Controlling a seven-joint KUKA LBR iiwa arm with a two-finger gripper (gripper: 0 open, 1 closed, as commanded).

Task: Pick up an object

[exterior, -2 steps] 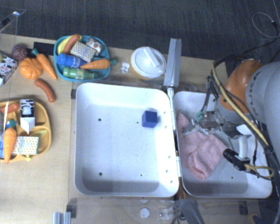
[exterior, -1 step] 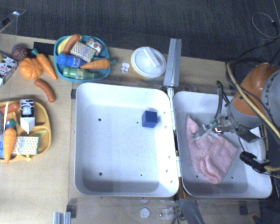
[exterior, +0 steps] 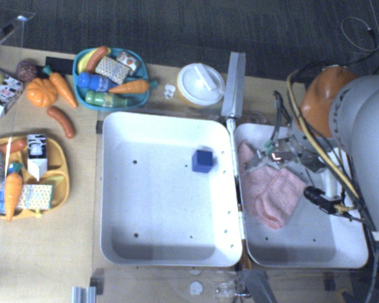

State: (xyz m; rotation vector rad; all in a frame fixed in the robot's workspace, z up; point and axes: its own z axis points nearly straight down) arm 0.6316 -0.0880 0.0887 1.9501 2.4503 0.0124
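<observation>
Arm poised low over the right bin, above the pink cloth; grasp unconfirmed.

The gripper sits at the upper edge of the pink cloth in the right bin, placed there, I judge, to attempt a pick; cabling and wrist hardware hide how it stands, so whether anything is held cannot be told. A blue cube lies alone in the left bin, well apart from the arm. Toy food stays outside on the bench, beyond the working area.
</observation>
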